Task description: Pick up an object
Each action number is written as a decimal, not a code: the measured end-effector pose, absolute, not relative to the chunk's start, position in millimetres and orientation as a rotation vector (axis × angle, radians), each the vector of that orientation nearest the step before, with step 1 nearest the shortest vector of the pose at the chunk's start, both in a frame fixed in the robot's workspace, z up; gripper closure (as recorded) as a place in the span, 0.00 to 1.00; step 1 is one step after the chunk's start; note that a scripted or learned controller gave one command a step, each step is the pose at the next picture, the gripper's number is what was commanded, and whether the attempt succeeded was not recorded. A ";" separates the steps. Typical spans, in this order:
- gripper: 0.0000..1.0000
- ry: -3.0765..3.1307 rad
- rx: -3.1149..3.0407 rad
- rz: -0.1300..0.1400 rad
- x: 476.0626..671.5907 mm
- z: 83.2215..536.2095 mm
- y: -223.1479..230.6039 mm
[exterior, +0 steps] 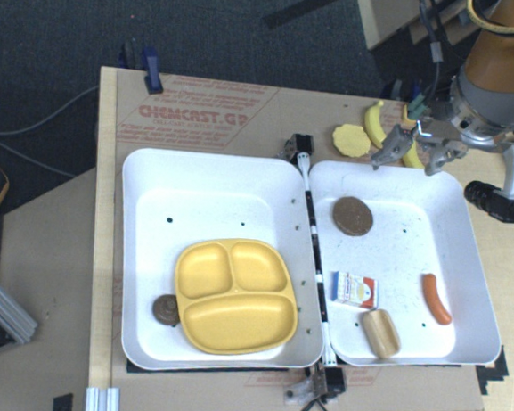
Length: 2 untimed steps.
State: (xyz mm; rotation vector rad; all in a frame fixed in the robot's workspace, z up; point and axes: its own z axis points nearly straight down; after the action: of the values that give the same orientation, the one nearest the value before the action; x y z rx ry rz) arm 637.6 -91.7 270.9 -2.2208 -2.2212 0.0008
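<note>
Right bin's got four loose bits: a round brown patty (353,216) flat near its upper left, and a small white carton (355,290) lower down by the divider. A tan bread roll (380,333) sits just below the carton, and a red sausage (437,299) lies slanted toward the right wall.

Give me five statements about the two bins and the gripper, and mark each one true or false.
1. The yellow divided plate lies in the left bin. True.
2. The sausage lies on the plate. False: it lies in the right bin, near its right wall.
3. The gripper holds the bread roll. False: nothing sits between its open fingers; the roll lies in the right bin.
4. The banana lies outside both bins. True.
5. The small carton lies beside the roll. True.
</note>
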 end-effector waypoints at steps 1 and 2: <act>0.00 -2.216 -2.219 0.007 628.0 203.4 -98.7; 0.00 -2.214 -2.222 0.004 642.7 81.9 -124.4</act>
State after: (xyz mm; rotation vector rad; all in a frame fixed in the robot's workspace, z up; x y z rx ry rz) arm 642.7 -124.4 81.9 -2.2221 -2.2137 0.0037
